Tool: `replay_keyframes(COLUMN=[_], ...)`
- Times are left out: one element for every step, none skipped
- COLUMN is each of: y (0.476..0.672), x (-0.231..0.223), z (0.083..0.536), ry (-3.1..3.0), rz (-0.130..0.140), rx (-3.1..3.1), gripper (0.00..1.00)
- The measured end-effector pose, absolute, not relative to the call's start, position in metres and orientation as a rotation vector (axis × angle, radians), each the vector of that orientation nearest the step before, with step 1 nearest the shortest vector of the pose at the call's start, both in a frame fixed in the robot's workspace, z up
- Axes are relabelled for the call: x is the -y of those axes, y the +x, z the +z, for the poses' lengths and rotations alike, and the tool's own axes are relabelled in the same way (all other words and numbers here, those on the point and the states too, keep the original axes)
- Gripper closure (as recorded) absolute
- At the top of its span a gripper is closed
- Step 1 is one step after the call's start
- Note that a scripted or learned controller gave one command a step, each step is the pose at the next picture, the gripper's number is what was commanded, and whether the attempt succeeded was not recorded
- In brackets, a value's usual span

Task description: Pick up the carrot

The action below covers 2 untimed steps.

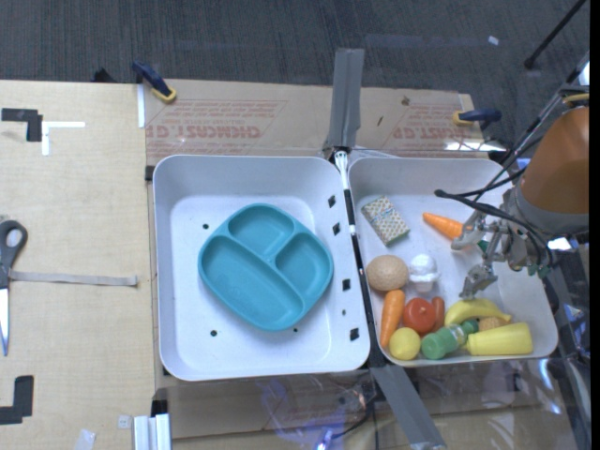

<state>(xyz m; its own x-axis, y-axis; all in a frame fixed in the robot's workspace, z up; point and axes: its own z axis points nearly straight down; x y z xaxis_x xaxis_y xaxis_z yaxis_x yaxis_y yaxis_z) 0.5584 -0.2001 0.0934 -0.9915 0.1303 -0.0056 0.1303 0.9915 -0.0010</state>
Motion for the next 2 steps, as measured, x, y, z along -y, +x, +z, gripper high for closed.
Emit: replay_keyframes(y=[0.603, 0.605], x=[0.155, 0.154], z=[0.093, 0.104], ry=[0.51, 0.504], rz=[0.0, -0.002], rx=[-3.095, -3.091], gripper=[0.0, 1.0])
